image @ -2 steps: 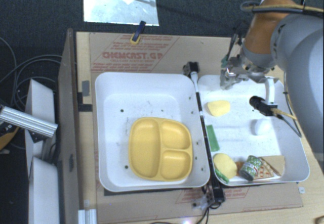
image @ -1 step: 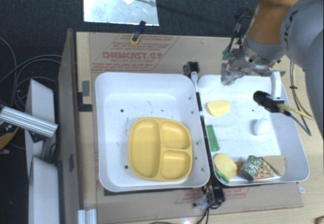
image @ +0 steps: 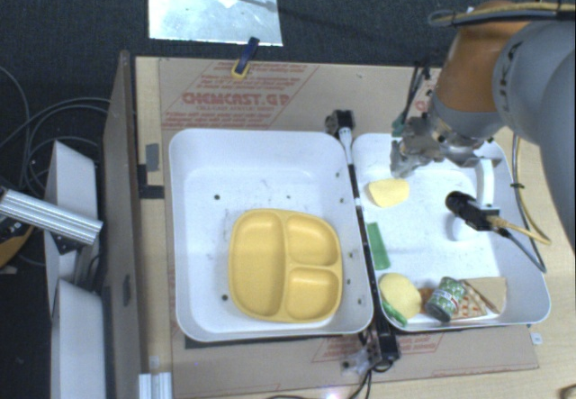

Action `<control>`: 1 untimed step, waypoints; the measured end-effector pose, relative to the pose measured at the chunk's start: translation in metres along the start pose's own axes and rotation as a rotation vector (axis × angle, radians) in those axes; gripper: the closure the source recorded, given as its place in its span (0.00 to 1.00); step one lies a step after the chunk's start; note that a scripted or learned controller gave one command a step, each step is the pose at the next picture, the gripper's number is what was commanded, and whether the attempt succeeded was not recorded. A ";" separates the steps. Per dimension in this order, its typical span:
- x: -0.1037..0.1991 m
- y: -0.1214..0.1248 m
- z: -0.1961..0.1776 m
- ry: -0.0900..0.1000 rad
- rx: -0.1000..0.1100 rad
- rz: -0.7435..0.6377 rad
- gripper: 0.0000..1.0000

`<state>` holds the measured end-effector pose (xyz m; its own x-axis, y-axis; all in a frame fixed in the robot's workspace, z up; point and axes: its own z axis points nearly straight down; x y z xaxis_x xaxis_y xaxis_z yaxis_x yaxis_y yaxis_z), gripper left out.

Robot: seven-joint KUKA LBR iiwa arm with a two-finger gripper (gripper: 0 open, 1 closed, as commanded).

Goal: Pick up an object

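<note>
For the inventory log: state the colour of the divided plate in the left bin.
Plain pale yellow; the divided plate shows in the camera view.

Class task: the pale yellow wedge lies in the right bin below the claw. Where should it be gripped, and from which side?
Probably across the wedge's short width, coming straight down. It lies flat and apart from other things, with bare floor of the right bin on both long sides for fingers. The claw hangs just above it.

Yellow divided plate (image: 285,264) in left bin (image: 202,154); cables (image: 36,131) beside bench
</note>
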<state>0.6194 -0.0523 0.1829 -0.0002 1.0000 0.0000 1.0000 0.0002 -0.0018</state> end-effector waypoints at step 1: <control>-0.003 0.040 -0.002 0.000 -0.008 -0.006 1.00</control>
<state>0.6593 -0.0557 0.1852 -0.0059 1.0000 -0.0003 1.0000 0.0059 0.0058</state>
